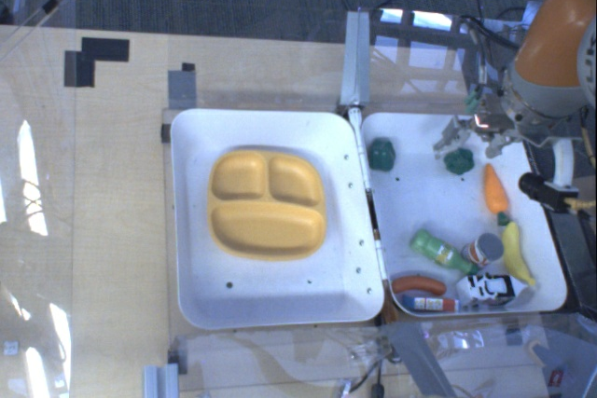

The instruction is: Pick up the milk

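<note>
**Milk not yet reached – arm at far end of right bin**

Gripper [474, 133] hangs over back of right bin [410, 130], near a dark green item [458, 161]. Jaws look spread a bit, nothing visibly between them; exact opening hard to read at this res. Green thing sits just below/beside the tips, can't tell if touching.

Milk [492, 288] = small white carton w/ black print, lying at front edge of right bin, near the front-right corner. It's crowded: banana [516, 253] touching or just beside on the right, a small round can [484, 249] right behind it, red-white tube [431, 303] to its left along the front wall.

To do step well (my read): arm needs to travel toward front of bin, well apart from where it is now. Come down vertical, jaws wide, line up across carton's narrow side so fingers don't snag banana or can. Front wall close, so little room on that side; risk of pushing carton into the wall or grabbing banana instead.

Containers:
- Right bin: green pepper-ish item [381, 153] back-left, dark green item, carrot [495, 189] on right, green bottle [437, 249] mid, sausage [419, 283] at front, plus can, banana, tube, milk.
- Left bin [201, 294]: yellow divided tray [268, 203], three compartments, nothing in them.

Both bins on counter [93, 228].
</note>
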Available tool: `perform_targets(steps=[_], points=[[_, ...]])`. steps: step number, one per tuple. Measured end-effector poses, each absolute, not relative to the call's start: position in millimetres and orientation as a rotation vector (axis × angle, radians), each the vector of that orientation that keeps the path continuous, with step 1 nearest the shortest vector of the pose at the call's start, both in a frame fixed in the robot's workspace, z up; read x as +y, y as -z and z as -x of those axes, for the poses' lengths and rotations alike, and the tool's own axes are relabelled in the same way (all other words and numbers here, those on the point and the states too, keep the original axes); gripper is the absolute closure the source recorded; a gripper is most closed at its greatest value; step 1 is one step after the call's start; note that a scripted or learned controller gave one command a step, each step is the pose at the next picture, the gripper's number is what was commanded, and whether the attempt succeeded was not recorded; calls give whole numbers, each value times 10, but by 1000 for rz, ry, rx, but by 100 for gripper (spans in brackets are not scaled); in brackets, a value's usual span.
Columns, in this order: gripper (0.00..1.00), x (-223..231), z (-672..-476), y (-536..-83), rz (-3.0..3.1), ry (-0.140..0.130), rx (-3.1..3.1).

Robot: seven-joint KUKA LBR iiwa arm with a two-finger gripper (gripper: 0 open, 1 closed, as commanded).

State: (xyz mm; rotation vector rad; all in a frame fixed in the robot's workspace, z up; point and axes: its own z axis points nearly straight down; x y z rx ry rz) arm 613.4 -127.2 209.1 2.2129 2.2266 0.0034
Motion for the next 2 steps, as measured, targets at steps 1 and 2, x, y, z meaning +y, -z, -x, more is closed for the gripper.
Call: perform_targets(steps=[1,2], points=[[0,-829,-6164,-882,-2044,-11,2374],[0,-814,-6364,-2068,-1789,-7,2574]])
